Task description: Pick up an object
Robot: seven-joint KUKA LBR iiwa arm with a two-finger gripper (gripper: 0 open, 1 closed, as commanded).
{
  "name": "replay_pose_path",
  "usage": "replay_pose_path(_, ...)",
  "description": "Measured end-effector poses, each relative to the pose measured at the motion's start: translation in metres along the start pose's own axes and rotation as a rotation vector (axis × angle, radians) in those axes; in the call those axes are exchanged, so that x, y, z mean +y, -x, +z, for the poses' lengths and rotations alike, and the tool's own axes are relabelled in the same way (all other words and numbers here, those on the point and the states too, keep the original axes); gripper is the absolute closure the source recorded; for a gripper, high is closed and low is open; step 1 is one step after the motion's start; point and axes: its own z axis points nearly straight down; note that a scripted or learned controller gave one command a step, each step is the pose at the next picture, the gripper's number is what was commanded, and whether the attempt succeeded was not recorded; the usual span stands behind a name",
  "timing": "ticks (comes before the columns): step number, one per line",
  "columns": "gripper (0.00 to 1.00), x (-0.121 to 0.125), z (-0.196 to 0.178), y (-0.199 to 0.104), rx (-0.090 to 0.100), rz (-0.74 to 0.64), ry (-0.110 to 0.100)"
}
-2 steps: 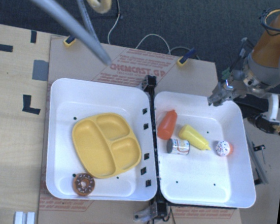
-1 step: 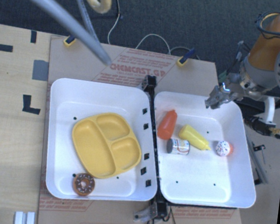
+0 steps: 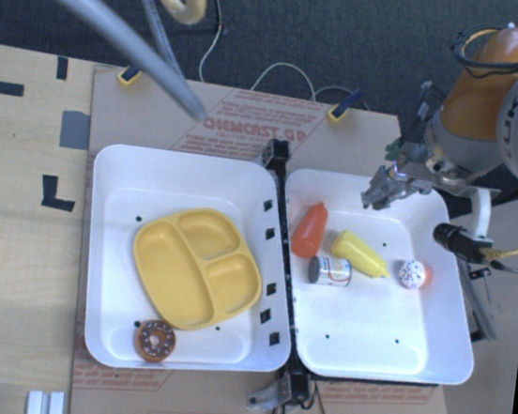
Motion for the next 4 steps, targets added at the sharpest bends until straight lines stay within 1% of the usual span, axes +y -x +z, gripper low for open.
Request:
replay_pose_path(1,1.00,-0.022,-0.010,-0.051,0.002,-0.002,0.000)
replay_pose_path(2,1.00,-0.046,0.001,-0.104,0.001,-0.002,-0.003)
replay_pose_path(3,1.00,-0.075,0.010,-0.146,0.001,-0.001,-0.003)
replay_pose_path(4,1.00,-0.098,0.011,-0.202,0.001,-0.004,-0.002)
